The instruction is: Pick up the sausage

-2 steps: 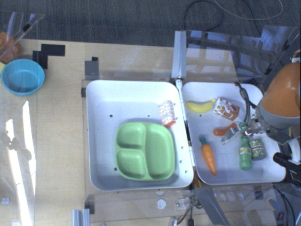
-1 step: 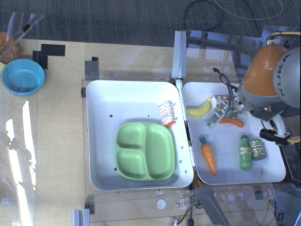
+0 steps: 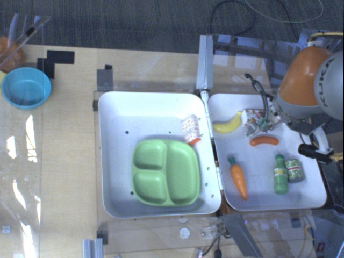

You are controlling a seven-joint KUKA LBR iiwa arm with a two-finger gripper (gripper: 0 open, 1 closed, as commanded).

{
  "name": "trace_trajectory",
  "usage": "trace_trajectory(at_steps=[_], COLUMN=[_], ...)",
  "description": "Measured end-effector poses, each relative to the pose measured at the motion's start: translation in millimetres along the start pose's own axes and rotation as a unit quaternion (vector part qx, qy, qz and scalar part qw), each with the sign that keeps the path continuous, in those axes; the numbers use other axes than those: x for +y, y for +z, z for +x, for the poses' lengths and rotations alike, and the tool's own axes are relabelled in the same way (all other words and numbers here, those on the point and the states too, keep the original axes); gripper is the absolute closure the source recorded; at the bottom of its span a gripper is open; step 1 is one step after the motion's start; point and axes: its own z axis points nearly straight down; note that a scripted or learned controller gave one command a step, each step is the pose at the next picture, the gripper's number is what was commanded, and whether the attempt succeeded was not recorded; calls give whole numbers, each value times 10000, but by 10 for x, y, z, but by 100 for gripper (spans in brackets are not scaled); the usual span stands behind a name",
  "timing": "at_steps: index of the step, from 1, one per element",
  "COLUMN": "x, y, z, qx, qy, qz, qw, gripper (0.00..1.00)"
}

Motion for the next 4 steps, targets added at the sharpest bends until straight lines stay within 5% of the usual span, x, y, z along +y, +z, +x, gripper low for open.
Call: trace_trajectory(at_steps=[1,2,3,4], x=[-2,335,196,-207], y=[2,154,-371,-166], z=[0,227,-212,-11], qx=[3,41,2,20], qy=[0,993,2382,1442], qz=[4,132,59,68], qw=[10000,9950,9712,9895], gripper=[0,0,0,0])
